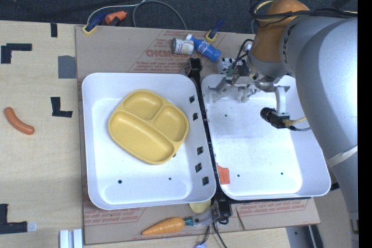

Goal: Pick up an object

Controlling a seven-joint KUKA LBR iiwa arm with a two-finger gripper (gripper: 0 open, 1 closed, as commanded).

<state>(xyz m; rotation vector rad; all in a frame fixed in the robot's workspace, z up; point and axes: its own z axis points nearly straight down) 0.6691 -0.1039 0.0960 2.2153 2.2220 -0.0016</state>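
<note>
A yellow divided plate (149, 125) lies in the left white bin (93, 142), a little above its middle. My gripper (232, 89) hangs over the far left corner of the right white bin (261, 174), close to the divider between the bins. The grey arm with its orange band (278, 32) reaches in from the right above it. I see nothing held at the gripper.
Outside the bins lie a toy carrot (164, 226) at the front edge, a toy sausage (18, 121) on the bench at the left, and a blue and white bottle (195, 46) behind the bins. A small orange tag (223, 174) sits at the right bin's left wall.
</note>
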